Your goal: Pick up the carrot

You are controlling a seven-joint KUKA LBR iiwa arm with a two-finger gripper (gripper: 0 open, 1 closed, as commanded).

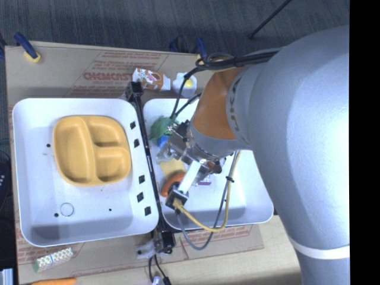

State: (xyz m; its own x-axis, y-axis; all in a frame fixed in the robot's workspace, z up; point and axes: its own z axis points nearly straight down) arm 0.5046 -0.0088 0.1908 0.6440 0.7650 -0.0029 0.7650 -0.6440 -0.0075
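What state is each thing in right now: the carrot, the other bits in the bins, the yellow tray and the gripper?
carrot, lying in the right bin by its left wall, partly hidden by the robot
green item, lying in the right bin, partly under the arm
yellow item, lying between the two
yellow divided tray, flat, open side up, in the left bin
gripper, low over the right bin, grip not discernible

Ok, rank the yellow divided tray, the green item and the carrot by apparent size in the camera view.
Largest: the yellow divided tray, by far.
Then, unranked: the green item and the carrot. Both look small, and the arm partly hides each, so their order is unsure.
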